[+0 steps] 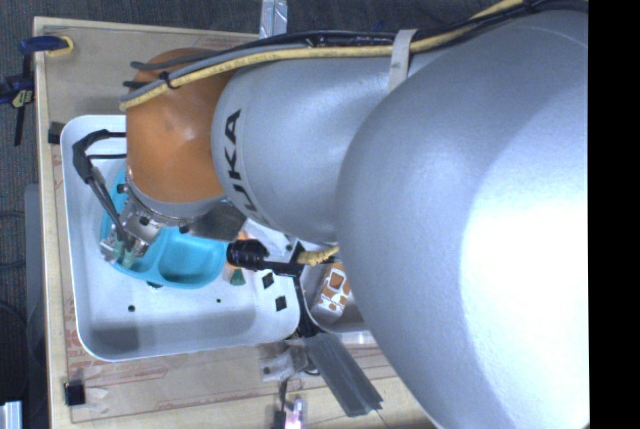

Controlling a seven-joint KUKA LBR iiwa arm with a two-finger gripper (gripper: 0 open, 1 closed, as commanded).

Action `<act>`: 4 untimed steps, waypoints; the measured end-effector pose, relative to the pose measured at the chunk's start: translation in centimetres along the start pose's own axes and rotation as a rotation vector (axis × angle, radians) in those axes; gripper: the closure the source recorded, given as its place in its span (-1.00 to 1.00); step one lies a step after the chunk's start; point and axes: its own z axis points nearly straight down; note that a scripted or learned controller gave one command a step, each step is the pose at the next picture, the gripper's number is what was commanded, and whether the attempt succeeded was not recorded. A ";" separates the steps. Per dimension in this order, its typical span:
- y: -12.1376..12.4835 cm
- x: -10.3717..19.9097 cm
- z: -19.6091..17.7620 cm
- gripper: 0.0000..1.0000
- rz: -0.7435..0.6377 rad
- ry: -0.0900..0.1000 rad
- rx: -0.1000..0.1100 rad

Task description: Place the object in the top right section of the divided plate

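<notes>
Nearest the lens, the grey KUKA arm with its orange wrist band [175, 132] covers most of the scene from three o'clock across to the centre. Below the band, toward eight o'clock, the two-finger gripper [122, 252] reaches into the shallow white plastic bin [150, 327] at the left. Whether it stands wide or narrow, or holds anything, cannot be told; the tips are a small blur against the plastic. Just beside it, toward four o'clock, lies the bright blue divided plate [190, 262], partly under the wrist, so its top right section cannot be made out. At the bin's three o'clock side sits a small orange and white object [335, 289], possibly the task's thing. It looks light, rigid and smooth, likely slippery; taking it across its narrow middle seems safest.
</notes>
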 end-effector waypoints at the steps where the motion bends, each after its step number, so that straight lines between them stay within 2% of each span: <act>1: 0.0 0.0 0.0 -1.00 0.000 0.000 0.000; 2: 0.1 0.0 -1.0 1.00 -0.005 0.000 0.001; 3: -1.2 1.9 3.0 1.00 -0.369 0.000 0.000; 4: -7.0 -2.7 2.9 1.00 -0.436 -0.001 -0.001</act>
